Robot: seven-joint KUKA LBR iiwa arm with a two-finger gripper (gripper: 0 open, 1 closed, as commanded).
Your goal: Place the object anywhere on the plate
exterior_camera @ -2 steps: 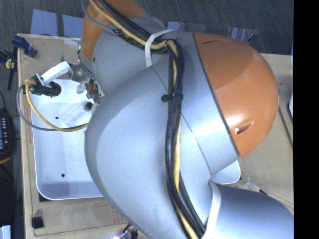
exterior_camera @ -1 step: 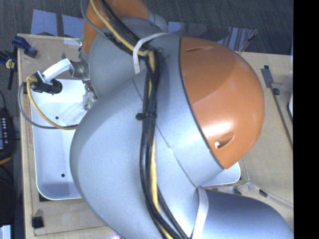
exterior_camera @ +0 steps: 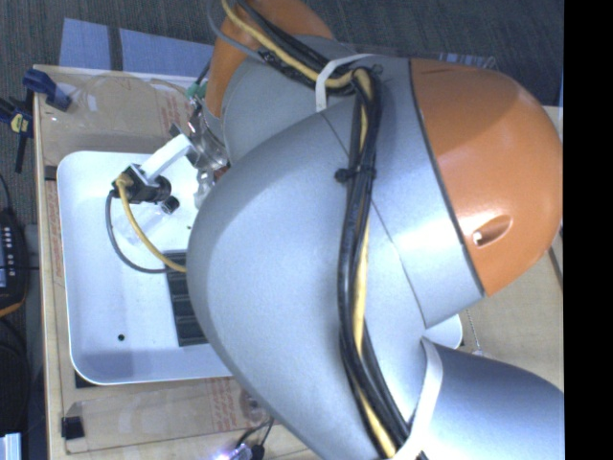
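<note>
- Gripper [exterior_camera: 206, 161]: above the bin [exterior_camera: 81, 257], near its upper edge; open or closed cannot be told.
- Object: cannot be located. A dark ribbed piece [exterior_camera: 184, 305] lies mid-bin, half under the arm [exterior_camera: 316, 257].
- Risk: release off the plate, or an empty carry. Likely cause: the arm covers much of the bin, so grasp and target go unverified.

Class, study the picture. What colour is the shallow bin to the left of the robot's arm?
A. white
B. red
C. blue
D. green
A: the bin to the left of the grey and orange arm has a plain white wall and floor.
</note>
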